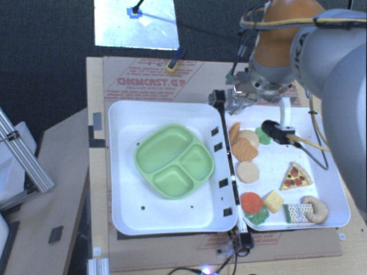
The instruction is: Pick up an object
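My gripper (234, 103) hangs over the far left corner of the right bin (331, 183), just beyond the toy food. Nearest to it lie an orange sausage-shaped piece (234, 132), a tan round piece (250, 137) and an orange cracker (245, 150). A green piece (262, 135) sits to their right. Nearer the front are a tan disc (248, 172), a pizza slice (296, 177), a red tomato slice (251, 201), a yellow cheese cube (273, 201), a patterned block (297, 212) and a beige ring (316, 209). I see nothing held in the gripper.
The left bin (123, 171) holds a light green divided plate (174, 161). A black-clipped divider (227, 165) runs between the two bins. The grey arm with its orange band (287, 22) reaches over the right bin's far side.
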You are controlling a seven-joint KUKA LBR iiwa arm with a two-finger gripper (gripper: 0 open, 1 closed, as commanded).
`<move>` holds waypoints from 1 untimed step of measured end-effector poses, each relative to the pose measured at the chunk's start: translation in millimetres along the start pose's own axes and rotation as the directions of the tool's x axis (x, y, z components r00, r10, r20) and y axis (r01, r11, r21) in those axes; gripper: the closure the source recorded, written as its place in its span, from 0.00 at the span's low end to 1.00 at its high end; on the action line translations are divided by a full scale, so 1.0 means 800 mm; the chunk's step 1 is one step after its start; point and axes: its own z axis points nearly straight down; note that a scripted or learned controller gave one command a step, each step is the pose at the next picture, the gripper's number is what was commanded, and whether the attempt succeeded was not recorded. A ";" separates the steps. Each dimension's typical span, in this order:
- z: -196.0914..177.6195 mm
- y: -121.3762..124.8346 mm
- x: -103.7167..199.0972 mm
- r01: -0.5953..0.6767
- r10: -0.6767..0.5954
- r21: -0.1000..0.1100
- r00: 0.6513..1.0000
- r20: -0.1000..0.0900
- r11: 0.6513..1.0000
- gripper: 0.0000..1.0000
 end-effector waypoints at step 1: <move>-0.002 0.001 -0.008 -0.004 0.004 0.001 1.000 0.000 1.000 1.00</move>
